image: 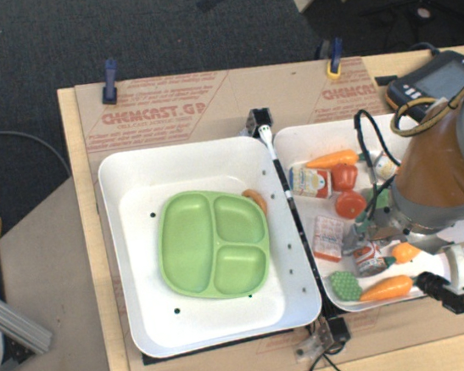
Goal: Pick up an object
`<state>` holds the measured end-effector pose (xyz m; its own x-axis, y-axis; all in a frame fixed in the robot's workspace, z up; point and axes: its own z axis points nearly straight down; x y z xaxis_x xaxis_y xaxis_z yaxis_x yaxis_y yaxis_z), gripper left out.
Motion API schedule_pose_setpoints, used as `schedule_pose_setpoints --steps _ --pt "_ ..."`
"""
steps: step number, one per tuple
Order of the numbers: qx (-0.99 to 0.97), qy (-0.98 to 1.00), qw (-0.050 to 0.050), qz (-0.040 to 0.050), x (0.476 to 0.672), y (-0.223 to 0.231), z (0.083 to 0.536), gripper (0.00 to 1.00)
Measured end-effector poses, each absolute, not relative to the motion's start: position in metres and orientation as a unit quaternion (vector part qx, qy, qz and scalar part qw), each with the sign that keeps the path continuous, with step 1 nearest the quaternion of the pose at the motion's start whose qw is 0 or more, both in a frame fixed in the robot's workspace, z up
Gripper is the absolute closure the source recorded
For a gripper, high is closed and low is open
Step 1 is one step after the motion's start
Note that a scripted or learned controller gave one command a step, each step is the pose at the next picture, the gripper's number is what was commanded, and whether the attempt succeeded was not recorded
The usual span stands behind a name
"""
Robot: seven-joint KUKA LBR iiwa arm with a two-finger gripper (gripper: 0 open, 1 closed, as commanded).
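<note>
A: What do we see, biggest first?

B: We see the bench (161,105), then the two white bins side by side. The left bin (132,263) holds a green divided plate (214,243), with something small and orange (255,200) peeking out at the plate's upper right edge.

A: And the arm?

B: We see the arm (444,168), orange band uppermost, reaching in from the right over the right bin (311,137). Its gripper (372,222) hangs low among the clutter; we cannot tell how it stands, since the wrist covers it.

A: Which objects could we pick?

B: All lie in the right bin: a carrot (331,159) at the top, a small carton (307,180) and two red tomatoes (348,191) below it, a flat packet (327,239) left of the gripper, another carrot (387,289) along the near edge, and a green textured piece (344,285) touching its left end.
</note>
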<state>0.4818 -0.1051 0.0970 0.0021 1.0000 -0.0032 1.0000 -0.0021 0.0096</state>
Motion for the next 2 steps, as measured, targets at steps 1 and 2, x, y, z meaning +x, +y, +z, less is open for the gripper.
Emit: schedule_pose_setpoints --steps 1,2 --pt "0.703 0.711 0.004 0.0063 0.5498 -0.0257 0.1905 1.00" --pt "0.707 0.708 0.001 0.0006 0.5454 -0.0320 0.1951 1.00"
